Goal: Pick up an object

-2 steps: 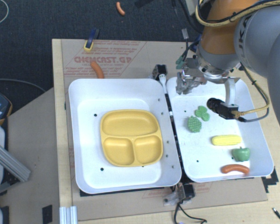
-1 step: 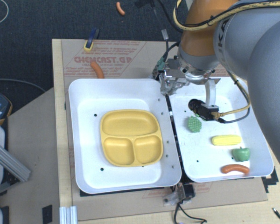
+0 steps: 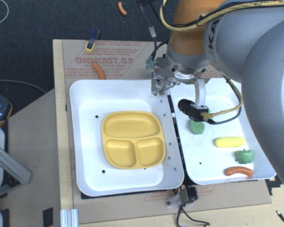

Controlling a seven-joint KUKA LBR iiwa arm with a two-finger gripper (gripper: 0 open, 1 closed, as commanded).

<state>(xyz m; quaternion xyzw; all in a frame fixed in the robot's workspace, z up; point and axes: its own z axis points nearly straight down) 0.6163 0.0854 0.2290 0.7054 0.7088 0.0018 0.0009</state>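
My gripper (image 3: 159, 87) hangs over the back edge of the bins, just above the seam between them, under the orange wrist band (image 3: 194, 18). Nothing is visibly held in it. In the right bin (image 3: 213, 174) lie a small green knobbly piece (image 3: 197, 126), a yellow oblong toy (image 3: 229, 142), a green pepper-like toy (image 3: 244, 156) and an orange sausage shape (image 3: 238, 171). A yellow divided plate (image 3: 132, 139) sits in the middle of the left bin (image 3: 85, 126). The green piece is the closest, below and to the right of the gripper.
A black fitting with a yellow cable (image 3: 191, 109) hangs from the arm over the right bin's back left. Behind the bins, an orange piece (image 3: 99, 70) and a blue-yellow tool (image 3: 91, 41) lie on the cardboard. The arm's grey body covers the right side.
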